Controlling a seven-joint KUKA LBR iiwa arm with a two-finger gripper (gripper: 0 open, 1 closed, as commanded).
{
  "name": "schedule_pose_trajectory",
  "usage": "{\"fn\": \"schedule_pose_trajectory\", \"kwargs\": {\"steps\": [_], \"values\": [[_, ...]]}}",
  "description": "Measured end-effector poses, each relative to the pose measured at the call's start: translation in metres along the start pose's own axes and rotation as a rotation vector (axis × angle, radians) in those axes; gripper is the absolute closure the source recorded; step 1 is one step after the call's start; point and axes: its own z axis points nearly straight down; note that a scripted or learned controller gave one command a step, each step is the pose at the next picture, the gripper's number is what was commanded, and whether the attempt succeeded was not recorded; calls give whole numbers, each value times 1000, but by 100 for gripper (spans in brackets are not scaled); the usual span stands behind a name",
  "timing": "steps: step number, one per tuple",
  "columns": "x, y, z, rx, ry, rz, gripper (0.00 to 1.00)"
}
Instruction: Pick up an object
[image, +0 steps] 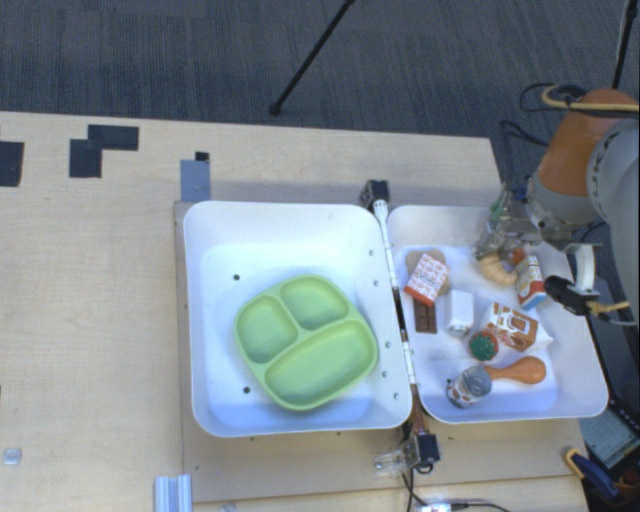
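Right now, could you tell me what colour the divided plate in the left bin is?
Light green; the divided plate shows clearly in the camera view.

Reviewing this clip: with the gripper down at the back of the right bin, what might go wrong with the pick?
1. The gripper sits over a tight cluster: a yellowish item and a small bottle lie close together, so it may nudge or catch the wrong one.
2. It works near the right bin's back wall, so a finger might strike the rim.

The arm (585, 160) reaches in from the right, its tool (500, 238) seemingly pointing down.
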Motion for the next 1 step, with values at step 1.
{"fn": "schedule_pose_trajectory", "kwargs": {"steps": [1], "values": [[42, 3, -80, 11, 3, 6, 100]]}}
